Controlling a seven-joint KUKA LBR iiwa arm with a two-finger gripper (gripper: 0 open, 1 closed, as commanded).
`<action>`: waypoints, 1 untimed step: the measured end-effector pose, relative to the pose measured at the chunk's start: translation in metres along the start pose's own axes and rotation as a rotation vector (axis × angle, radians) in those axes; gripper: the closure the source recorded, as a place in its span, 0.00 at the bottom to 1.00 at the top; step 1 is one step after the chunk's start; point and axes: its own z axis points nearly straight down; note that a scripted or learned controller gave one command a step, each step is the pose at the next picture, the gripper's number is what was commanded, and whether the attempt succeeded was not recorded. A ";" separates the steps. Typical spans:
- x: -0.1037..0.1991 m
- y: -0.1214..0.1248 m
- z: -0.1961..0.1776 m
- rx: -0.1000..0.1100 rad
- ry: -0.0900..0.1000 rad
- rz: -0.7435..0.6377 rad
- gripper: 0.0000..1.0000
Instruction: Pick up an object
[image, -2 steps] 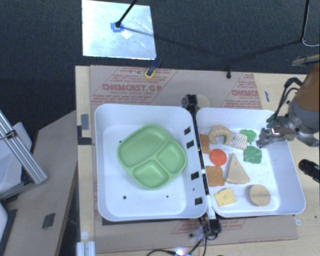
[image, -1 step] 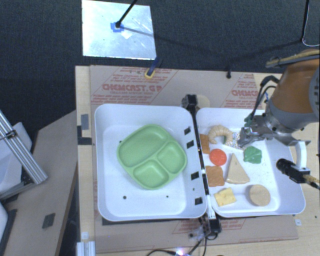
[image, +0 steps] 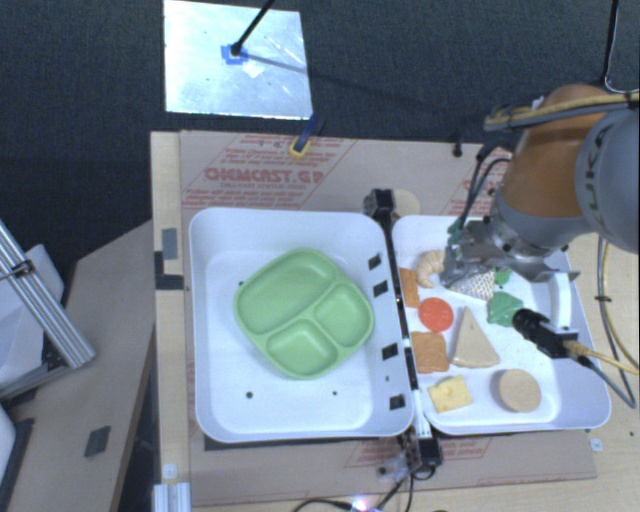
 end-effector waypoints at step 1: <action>0.055 -0.009 0.008 0.001 0.000 0.002 1.00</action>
